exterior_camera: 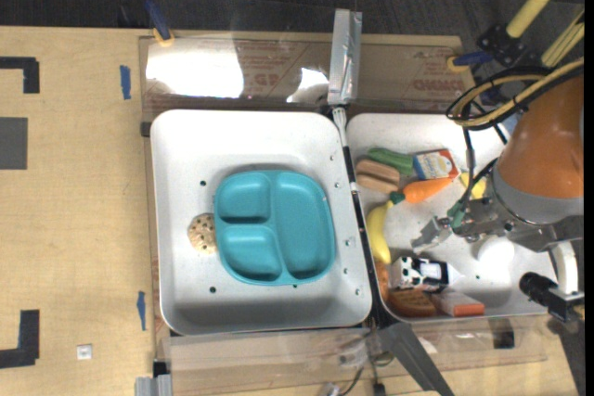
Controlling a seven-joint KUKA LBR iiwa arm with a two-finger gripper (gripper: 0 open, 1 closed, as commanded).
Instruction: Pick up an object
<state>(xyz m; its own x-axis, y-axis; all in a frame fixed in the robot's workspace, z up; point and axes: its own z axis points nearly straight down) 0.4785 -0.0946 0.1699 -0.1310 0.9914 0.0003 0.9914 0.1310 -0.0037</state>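
The carrot (430, 190) is the nearest candidate: it lies in the right bin (492, 274), toward the far half, its long axis running left to right with a slight upward tilt on the right. Beside it sit a hot dog (378, 174) and a small carton (434, 164); the banana (378, 235) lies along the left wall. The hand (444, 227) hangs just nearside of the carrot, so the carrot lies just beyond it, toward the far wall. Whether it is open or closed, I cannot tell. Nothing is visibly held. Below it, a black-and-white toy (415, 273) rests near the front corner. Left bin (176, 199): a teal plate (276, 225) and a cookie (201, 233), well apart.
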